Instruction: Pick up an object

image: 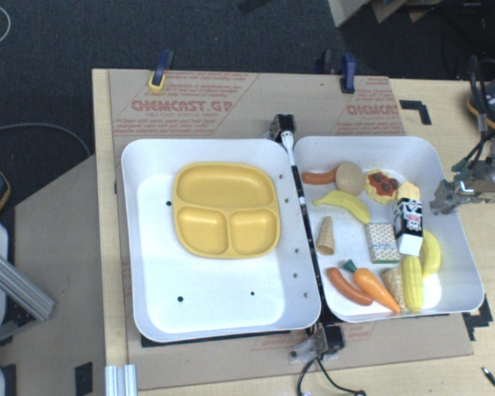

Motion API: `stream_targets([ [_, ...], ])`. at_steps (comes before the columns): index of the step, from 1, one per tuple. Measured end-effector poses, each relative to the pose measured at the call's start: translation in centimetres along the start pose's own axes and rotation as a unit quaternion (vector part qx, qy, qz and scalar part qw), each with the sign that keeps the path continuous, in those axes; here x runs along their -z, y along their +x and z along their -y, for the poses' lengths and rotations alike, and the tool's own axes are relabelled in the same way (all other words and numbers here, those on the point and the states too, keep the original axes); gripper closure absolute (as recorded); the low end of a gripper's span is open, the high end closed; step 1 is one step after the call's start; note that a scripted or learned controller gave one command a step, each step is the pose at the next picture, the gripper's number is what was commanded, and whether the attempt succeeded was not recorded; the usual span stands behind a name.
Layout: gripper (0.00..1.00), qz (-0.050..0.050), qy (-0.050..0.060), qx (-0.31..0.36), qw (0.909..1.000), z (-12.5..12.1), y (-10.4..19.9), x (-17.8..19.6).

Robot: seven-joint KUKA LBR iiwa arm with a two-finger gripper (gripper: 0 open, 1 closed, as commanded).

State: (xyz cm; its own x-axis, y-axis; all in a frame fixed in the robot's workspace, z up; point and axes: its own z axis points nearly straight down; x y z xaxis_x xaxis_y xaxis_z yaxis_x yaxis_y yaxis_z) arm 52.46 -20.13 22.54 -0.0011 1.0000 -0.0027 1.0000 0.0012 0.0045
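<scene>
The gripper (455, 190) sits at the right bin's (445, 165) right rim; whether it is spread cannot be told. The nearest pickable thing (the milk carton (409, 223)) lies just left of it, long axis running roughly top-to-bottom.

Arm cut off by right edge; claw (455, 195) small and blurry, finger state unreadable. Corn cob (412, 281) hides part of bread piece (393, 284). Milk carton (410, 223) overlaps second banana (431, 252). Pizza slice (383, 185) toppings too small to read.
</scene>
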Motion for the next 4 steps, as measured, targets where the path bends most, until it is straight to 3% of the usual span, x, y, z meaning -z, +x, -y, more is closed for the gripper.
stream_targets([
  [3, 1.00, -0.003, 0.003, 0.003, 1.0000, 0.4, 17.7, 0.9],
  [4, 1.00, -0.002, 0.004, 0.001, 1.0000, 0.1, 19.7, -0.3],
])
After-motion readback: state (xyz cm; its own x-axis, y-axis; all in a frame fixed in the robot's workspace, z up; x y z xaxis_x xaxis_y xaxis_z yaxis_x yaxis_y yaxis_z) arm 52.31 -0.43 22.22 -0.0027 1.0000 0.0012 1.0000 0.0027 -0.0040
